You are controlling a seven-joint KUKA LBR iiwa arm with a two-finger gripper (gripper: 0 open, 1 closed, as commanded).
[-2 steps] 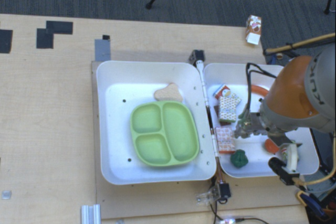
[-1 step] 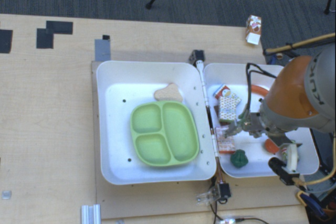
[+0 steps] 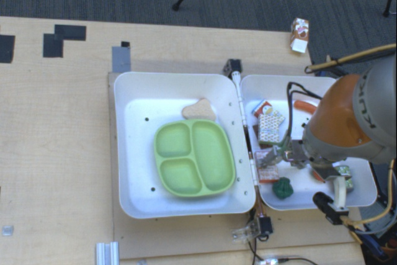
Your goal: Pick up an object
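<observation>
The right bin (image 3: 273,81) holds several small items. A red and white carton (image 3: 263,110) and a checkered packet (image 3: 271,127) lie at its left. An orange-red stick (image 3: 304,105) lies at the back. A green broccoli-like toy (image 3: 283,188) and a flat red packet (image 3: 268,174) sit at the front left. My gripper (image 3: 273,157) is low in this bin, just above the red packet and below the checkered packet. The arm's orange band (image 3: 338,118) covers the bin's middle. I see nothing clearly held.
The left bin (image 3: 121,133) holds a green three-part plate (image 3: 193,158) and a beige cookie-shaped piece (image 3: 198,110) behind it. A small can-like item (image 3: 345,180) lies at the right bin's front right. A small carton (image 3: 299,35) stands on the bench behind the bins.
</observation>
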